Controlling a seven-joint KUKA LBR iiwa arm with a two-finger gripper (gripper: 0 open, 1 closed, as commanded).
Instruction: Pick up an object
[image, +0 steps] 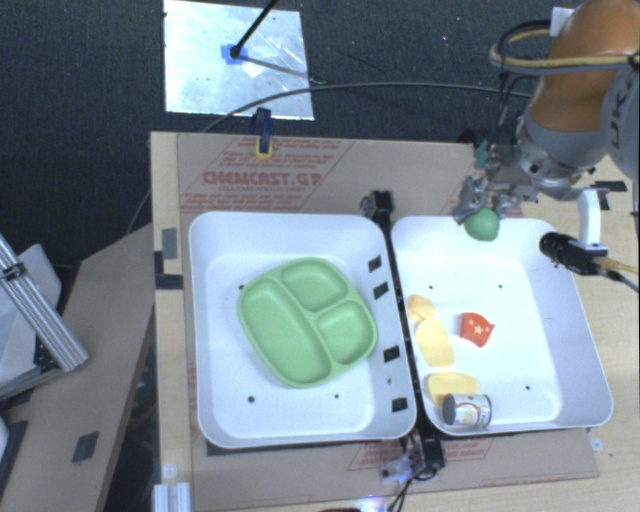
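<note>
Look to the two o'clock part of the view: your arm (585, 90) comes in there, grey with its orange band uppermost, and the claw (483, 205) hangs over the far rim of the right bin (560, 330). A small green ball (482, 225) sits right at the tip of the claw, seemingly between its fingers, so the claw looks clenched on the ball, with the ball at about twelve o'clock of that bin, above the rim.

On the floor of the right bin you have several loose things. Near its centre lies a small red piece (476, 328). At nine o'clock from it, close to the divider, three pale yellow pieces run in a line toward six o'clock: one small (421, 307), one larger (434, 342), and one flat (452, 383). A small tin can (467, 411) lies on its side at the bin's seven o'clock corner, touching the last yellow piece.

The left bin (225, 400) holds a green divided plate (306, 321), lying flat near its middle, with three compartments facing up.

Both bins rest side by side on a brown cardboard sheet (300, 170) on the tabletop. A blue and yellow clamp (263, 132) stands at the sheet's far edge, at twelve o'clock of the left bin.
</note>
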